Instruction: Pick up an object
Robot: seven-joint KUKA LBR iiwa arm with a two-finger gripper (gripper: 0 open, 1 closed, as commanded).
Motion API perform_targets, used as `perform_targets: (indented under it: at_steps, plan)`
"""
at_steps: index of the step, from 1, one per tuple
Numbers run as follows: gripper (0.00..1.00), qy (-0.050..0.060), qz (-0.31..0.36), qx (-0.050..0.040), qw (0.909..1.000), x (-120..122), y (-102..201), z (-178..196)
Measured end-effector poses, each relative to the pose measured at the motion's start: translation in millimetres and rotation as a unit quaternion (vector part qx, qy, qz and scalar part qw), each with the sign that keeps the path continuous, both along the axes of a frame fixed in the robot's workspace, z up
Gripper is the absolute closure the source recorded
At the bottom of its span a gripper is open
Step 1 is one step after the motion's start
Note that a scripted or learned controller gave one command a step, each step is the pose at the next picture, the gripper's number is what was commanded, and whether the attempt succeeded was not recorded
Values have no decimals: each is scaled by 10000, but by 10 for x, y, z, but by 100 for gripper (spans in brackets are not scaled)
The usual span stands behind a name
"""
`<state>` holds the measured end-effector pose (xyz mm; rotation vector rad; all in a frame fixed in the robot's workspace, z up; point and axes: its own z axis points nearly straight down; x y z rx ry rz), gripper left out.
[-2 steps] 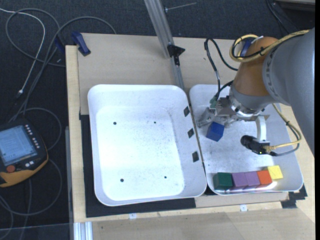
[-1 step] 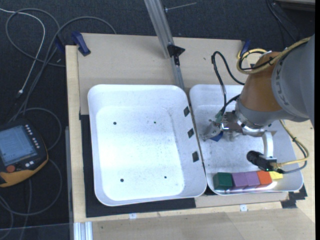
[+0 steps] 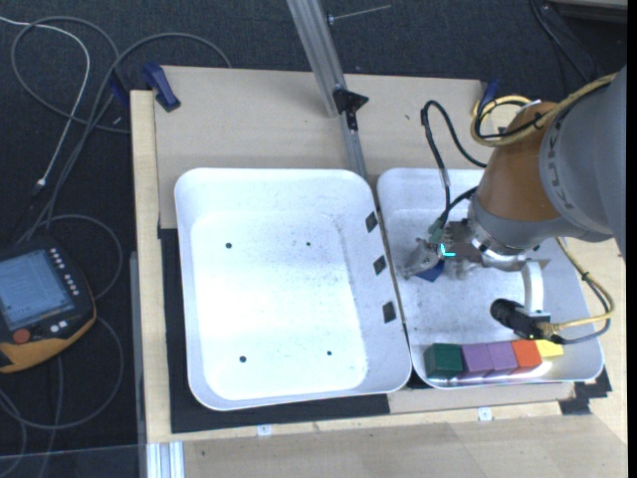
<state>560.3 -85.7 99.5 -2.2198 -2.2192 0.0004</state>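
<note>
Bench with two white bins; gripper (image 3: 430,259) down in right bin (image 3: 398,192) over small blue object (image 3: 429,274). Jaw state, can't tell. Looks like grasp stage; next probably close, lift.

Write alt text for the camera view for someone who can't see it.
A grey robot arm reaches from the right into the right bin, its gripper low beside a small blue object. Green, purple, and orange blocks line that bin's near edge; the left bin sits alongside.
</note>
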Motion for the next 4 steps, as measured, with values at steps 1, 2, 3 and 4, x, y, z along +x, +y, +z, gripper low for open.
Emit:
perform_targets:
  at_steps: [1,2,3,4]
  plan:
    - [0,-26,-9,-19,10000,247,-412,4]
    - [0,-26,24,-3,10000,392,-35,2]
    - [100,-32,13,-10,10000,390,-55,109]
    - [100,-78,42,0,10000,1165,585,1061]
